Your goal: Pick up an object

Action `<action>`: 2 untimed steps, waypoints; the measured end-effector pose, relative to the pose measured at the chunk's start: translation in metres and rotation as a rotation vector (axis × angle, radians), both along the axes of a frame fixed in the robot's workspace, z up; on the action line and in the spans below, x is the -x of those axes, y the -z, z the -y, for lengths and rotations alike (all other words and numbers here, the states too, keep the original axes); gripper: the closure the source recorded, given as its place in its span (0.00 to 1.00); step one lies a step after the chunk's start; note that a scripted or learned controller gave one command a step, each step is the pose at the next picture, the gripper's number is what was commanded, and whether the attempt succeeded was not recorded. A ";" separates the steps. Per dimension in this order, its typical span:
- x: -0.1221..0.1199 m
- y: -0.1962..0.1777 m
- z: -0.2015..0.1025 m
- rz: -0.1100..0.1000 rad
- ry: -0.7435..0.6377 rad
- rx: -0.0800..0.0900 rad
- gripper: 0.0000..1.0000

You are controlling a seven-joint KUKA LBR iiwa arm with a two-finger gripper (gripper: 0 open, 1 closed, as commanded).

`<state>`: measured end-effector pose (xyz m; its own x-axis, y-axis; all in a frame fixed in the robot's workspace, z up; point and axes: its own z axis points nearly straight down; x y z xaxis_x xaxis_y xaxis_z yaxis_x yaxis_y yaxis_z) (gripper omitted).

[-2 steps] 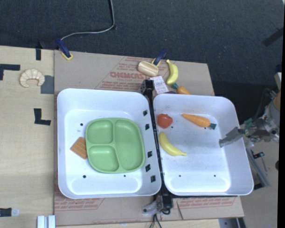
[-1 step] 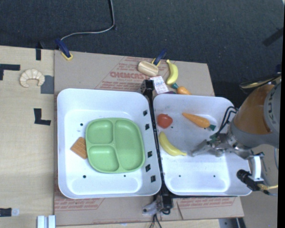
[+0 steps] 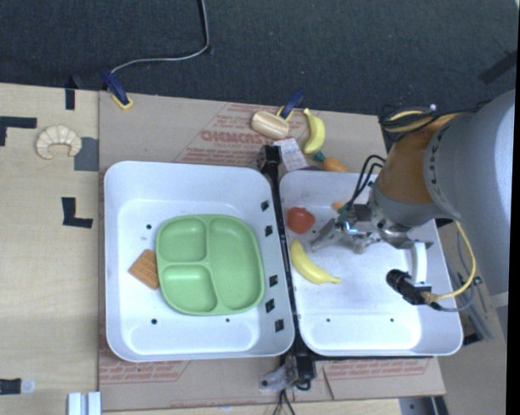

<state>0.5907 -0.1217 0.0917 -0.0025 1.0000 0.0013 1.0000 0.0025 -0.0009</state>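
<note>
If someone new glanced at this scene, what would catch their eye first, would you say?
Probably the bright green divided plate in the left bin. Next, the grey arm reaching into the right bin, its gripper close to a tomato and a banana.

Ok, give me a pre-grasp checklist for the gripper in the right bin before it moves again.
1. Target within reach: ok, the yellow plastic banana and small red tomato lie just left of the gripper.
2. Gripper holding anything: cannot tell.
3. Targets apart from each other: ok, a gap shows.
4. Banana away from the shallow white right bin wall: not ok, it lies near the left wall.
5. Green divided plate out of the way: ok, it sits in the left bin.
</note>
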 end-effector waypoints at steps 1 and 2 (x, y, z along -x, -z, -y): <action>-0.073 0.002 0.023 -0.024 0.005 -0.004 0.00; -0.075 0.005 0.050 -0.033 0.000 -0.025 0.00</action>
